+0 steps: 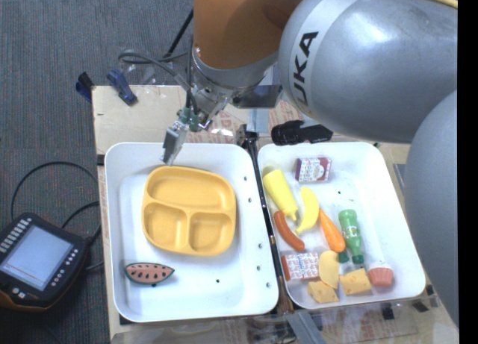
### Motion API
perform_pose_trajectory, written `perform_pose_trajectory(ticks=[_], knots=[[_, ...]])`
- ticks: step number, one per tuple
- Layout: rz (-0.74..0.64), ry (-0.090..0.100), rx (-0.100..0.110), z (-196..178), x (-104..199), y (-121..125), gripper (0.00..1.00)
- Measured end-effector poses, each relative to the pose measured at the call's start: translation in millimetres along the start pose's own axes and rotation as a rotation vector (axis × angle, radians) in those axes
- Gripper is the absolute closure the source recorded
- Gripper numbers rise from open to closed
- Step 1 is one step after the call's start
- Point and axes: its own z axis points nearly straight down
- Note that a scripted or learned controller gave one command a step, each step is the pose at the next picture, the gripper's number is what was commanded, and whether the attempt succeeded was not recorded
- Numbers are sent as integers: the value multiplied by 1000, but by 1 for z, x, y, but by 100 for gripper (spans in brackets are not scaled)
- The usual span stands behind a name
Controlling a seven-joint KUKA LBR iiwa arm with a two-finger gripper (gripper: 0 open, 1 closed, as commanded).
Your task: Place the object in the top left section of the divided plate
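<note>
1. Reaching in from the right, the grey arm (373,51) with its orange band (239,14) hangs over the far edge of the counter (127,115), and its tool (172,148) points down over the far left corner of the left bin (119,186).
2. The tool's tip is seen as one narrow grey piece against the bin's rim; I cannot tell how far apart it stands, and nothing can be seen held in it.
3. The yellow divided plate (190,210) lies in the middle of the left bin, its long top section toward the far edge and two smaller sections toward the near edge. All three sections look bare.
4. The tool's tip is just beyond the plate's far left corner, near it, above the bin floor; whether it touches anything cannot be told.
5. A watermelon slice (149,272) lies flat in the left bin near its near left corner, just past the plate's near edge and well apart from the tool.
6. The right bin (396,186) holds the other toy foods: a small red carton (313,169) at the far side, a yellow bottle (279,189), a banana (308,208), a sausage (288,231), a carrot (332,230) and a green bottle (350,235) in the middle, cheese pieces (340,285) along the near edge.
7. A teach pendant (37,260) lies on the floor left of the counter.
</note>
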Motion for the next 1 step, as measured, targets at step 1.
perform_pose_trajectory(ticks=[1], knots=[[0,-1,-2,-1,0,0,0]])
